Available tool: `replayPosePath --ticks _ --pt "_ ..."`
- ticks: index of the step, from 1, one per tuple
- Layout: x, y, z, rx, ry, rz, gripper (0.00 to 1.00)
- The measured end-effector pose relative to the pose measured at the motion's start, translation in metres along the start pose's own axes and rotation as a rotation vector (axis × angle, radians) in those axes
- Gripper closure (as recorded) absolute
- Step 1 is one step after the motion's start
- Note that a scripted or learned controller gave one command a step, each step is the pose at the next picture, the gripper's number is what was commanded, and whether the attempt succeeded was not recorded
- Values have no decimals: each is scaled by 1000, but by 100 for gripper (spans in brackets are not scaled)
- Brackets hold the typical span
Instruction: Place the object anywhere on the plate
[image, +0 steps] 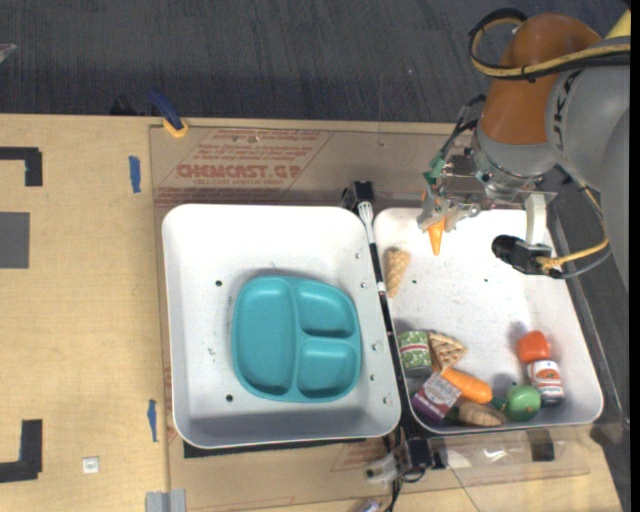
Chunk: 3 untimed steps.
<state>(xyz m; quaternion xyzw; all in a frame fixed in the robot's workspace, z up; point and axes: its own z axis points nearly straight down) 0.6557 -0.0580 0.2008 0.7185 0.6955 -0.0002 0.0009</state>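
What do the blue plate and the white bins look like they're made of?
The teal plate looks like moulded plastic: one even colour, a soft sheen and rounded compartment ridges. The left bin and the right bin look like thin formed plastic too, glossy white with rounded corners, though painted metal can't be ruled out.

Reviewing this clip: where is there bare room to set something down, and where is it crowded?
The teal divided plate lies bare in the left bin, with bare white floor around it. In the right bin, the middle floor between the ice-cream cone and the ketchup bottle is free. The near edge is crowded: carrot, green fruit, small packets. The gripper grips a small orange piece.
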Motion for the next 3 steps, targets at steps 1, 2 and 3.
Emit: replayPosePath --ticks 1,2,3 --pt "52 -66 17 3 3 -154 100" --pt "129 -108 16 4 5 -257 100" --pt "125 -107 16 3 2 -252 0"
